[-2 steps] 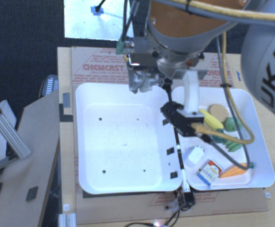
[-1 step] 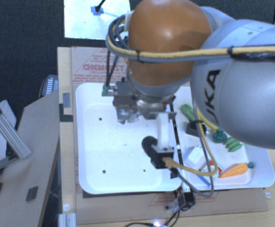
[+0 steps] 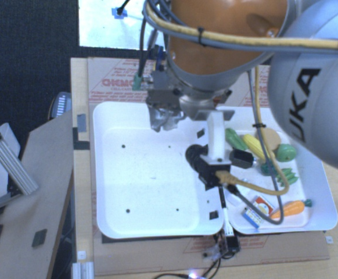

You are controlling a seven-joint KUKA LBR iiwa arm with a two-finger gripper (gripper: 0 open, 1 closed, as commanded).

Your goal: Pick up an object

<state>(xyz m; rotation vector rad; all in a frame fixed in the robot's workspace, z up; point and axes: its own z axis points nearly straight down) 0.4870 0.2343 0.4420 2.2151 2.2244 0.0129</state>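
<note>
The view is largely blocked by the arm [image 3: 233, 34] and its yellow cable [image 3: 250, 39]. The gripper [image 3: 166, 120] is seen over the left bin's [image 3: 151, 179] upper edge; its state cannot be told. Toys are piled in the right bin [image 3: 320, 214]: an orange carrot [image 3: 291, 209], a yellow corn cob [image 3: 254, 146], a green round piece [image 3: 285, 152], and a small red-white box [image 3: 264, 205].

Robotics lab setup here: big grey arm [image 3: 308, 92] w/ taped yellow cabling [image 3: 233, 39] at 1 o'clock, two white bins [image 3: 108, 173] on cardboard-topped bench [image 3: 108, 77], aluminium framing [image 3: 3, 156] at 9 o'clock, dark carpet beyond
</note>
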